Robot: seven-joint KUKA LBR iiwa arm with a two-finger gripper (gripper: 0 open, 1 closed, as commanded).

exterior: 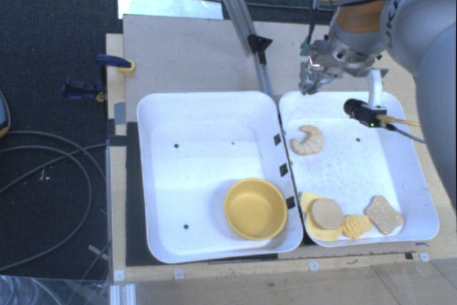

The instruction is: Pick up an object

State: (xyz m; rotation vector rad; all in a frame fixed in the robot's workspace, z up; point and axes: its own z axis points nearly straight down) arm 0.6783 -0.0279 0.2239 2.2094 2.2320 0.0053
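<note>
A yellow bowl point(255, 208) sits at the left bin's point(164, 118) near edge. In the right bin point(407, 175) lies a croissant point(308, 140) (alone, mid-bin). The gripper point(311, 84) hovers above that bin's far rim, well apart from it; whether its claw is apart or together, I cannot tell.

Croissant point(308, 140): pale tan, crescent-shaped, lying flat in the right bin's upper left part, its curve arching upward and both tips pointing down; apart from the other items.

Bowl point(255, 208): yellow, round, upright with opening up, in the left bin's lower right corner, close to the wall between the bins.

Round slice point(327, 213): beige disc, lying on a yellow piece at the right bin's lower left.

Ridged piece point(356, 226): orange-yellow, ridged surface, flat, just right of the round slice, touching it.

Bread slice point(384, 215): light brown, speckled, roughly square, flat, beside the ridged piece near the bin's lower right.
</note>
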